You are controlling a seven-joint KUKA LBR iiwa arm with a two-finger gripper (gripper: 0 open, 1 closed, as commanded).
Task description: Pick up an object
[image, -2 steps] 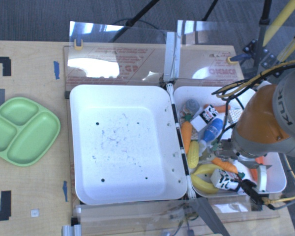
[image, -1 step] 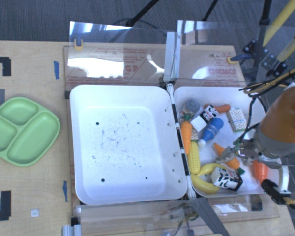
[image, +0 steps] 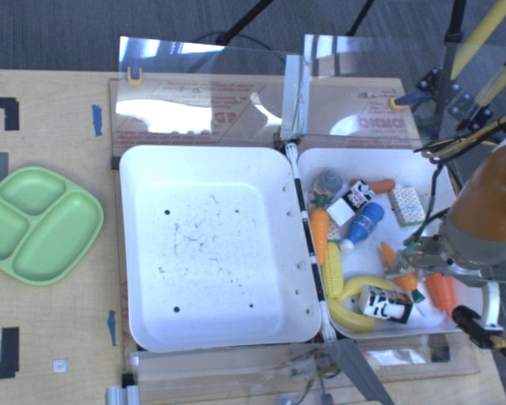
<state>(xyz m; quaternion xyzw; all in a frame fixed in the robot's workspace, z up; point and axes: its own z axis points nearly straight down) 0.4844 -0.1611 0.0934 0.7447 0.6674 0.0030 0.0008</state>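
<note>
Whether the fingers were open or closed could not be told. The gripper [image: 415,264] hung low at the right bin's [image: 422,160] lower right, over small orange pieces [image: 405,278] beside the banana [image: 351,309]. Nothing looked lifted; the pick seemed unfinished.

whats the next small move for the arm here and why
Probably lower the gripper straight down onto the small orange pieces beneath it in the right bin: it sits right over that cluster, and the banana and blue bottle lie further left.
</note>
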